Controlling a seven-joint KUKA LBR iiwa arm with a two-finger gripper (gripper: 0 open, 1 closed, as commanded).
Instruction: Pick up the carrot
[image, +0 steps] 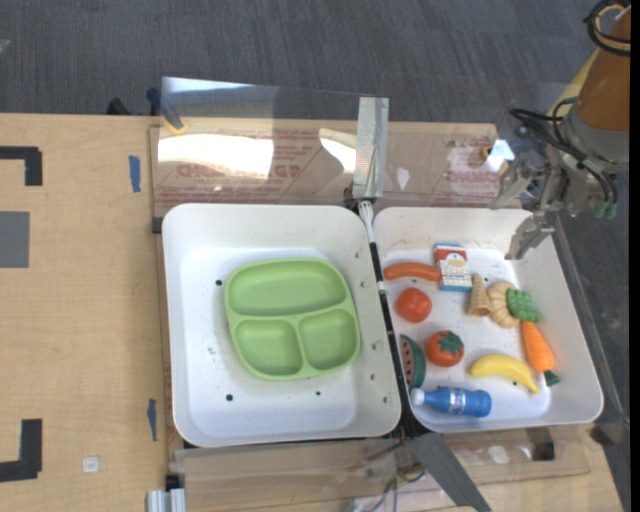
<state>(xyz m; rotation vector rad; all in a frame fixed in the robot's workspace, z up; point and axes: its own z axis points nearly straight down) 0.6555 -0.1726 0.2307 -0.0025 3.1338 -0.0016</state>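
The gripper (530, 238), its opening impossible to judge, hangs well above the carrot (538, 347), whose close neighbours, banana (505, 370) and cone (481, 297), risk a mistaken grab.

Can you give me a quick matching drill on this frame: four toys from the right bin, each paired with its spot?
Things:
1. orange plastic carrot with green top
2. yellow plastic banana
3. blue and white plastic bottle
4. red plastic sausage

Places:
A. lying along the bin's near wall
B. by the divider, in the far part of the bin
C. beside the bin's right wall
D. just left of the carrot's tip

Pairs: 1-C, 2-D, 3-A, 4-B
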